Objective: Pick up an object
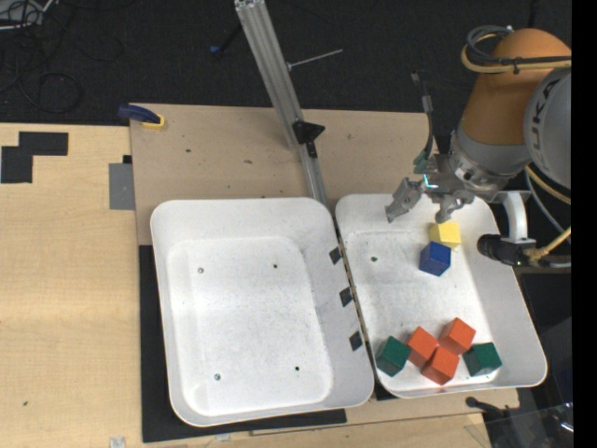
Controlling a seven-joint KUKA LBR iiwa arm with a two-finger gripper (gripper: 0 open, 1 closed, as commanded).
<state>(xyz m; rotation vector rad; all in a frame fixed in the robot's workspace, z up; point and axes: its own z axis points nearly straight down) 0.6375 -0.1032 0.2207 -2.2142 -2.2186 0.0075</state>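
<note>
Camera view shows the gripper (427,202) upper right over the right bin (392,278), fingers spread wide and holding nothing (pickup judged not yet done); the yellow block (447,232) sits just beside it.

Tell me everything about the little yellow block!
The yellow block is a small cube that looks like painted wood or plastic, with plain faces. It sits in the right white bin, near the far end, just under the gripper. Right in front of it lies a blue block; whether they touch is hard to tell. I cannot tell if the gripper is touching it.
</note>
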